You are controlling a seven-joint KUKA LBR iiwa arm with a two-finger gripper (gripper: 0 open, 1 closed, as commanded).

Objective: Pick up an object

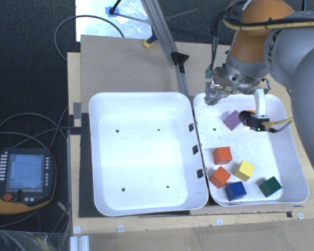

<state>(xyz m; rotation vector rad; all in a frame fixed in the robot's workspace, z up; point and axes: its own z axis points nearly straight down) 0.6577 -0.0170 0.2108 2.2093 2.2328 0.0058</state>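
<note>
while the grey arm [298, 46] with its orange band reaches in from the right, its pincer [214, 94] hangs over the far left corner of the right bin [282, 150], close to the wall it shares with the left bin [146, 156]. whether the pincer is wide or narrow cannot be told from this slant. six blocks lie on the right bin's floor. the purple block [232, 120] lies nearest the pincer, a little nearer the camera and to its right, apart from it. further toward the near edge sits an orange cube [222, 155], with a red-orange cube [219, 177] just below it in the view, the two nearly touching. a yellow cube [245, 169] lies beside them on the right. a blue cube [235, 190] sits close to the near wall, right by the red-orange one, and a green cube [270, 185] stands apart at the right. both bins rest on a tan surface [125, 61]. a teach pendant [21, 179] lies on the dark carpet at the left.
</note>
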